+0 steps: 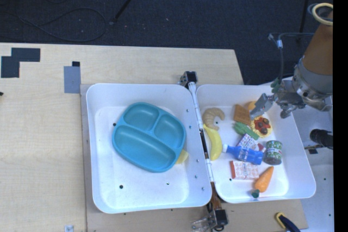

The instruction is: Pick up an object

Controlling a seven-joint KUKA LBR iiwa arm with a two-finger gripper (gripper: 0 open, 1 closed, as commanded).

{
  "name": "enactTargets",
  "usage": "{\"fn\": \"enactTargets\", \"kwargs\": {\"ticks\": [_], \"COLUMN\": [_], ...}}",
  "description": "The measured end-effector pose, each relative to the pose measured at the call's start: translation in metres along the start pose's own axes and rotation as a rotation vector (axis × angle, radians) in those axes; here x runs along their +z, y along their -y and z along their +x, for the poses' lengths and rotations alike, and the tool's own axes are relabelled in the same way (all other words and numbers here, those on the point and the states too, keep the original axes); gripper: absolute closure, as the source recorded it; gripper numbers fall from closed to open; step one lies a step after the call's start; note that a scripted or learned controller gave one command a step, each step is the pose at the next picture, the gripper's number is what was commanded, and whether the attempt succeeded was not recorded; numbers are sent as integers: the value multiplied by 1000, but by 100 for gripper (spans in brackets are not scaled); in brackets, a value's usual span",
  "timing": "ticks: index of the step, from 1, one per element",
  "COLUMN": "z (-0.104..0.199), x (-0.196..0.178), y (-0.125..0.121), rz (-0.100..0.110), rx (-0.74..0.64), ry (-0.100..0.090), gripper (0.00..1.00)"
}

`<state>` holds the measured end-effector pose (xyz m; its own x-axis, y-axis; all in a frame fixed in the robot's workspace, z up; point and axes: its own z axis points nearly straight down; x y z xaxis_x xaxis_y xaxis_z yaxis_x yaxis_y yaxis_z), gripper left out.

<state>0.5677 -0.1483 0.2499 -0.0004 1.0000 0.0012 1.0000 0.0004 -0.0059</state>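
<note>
White plastic of the right bin (304, 182) beneath the gripper (274, 107), poised over the far side with both fingers (262, 102) splayed apart and nothing between them: released, ready to close. Just under the fingertips, a red toy fruit (263, 125), touching a green piece (246, 129); just beyond, away from the arm, a brown slice (242, 113). Probably aimed at that tight cluster, hence the wide spread. Nearer the camera from the hand, a small can (273, 152), a blue bottle (246, 154), a red-and-white packet (244, 170) and a carrot (263, 179), all lying loose and flat. Further from the hand, by the divide, a croissant (213, 115) and a banana (214, 143). Well apart from the hand, a blue divided plate (148, 136) in the other bin (103, 193). No pick made yet. Some risk of catching 2 things at once in such crowding.
</note>
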Motion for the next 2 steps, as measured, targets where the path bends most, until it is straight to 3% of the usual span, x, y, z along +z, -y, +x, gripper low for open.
{"fn": "enactTargets", "kwargs": {"ticks": [1, 2], "z": [-28, -12], "x": [107, 163], "y": [-61, -75], "rz": [-1, 7], "rx": [-1, 3], "ry": [0, 0], "gripper": [0, 0]}}
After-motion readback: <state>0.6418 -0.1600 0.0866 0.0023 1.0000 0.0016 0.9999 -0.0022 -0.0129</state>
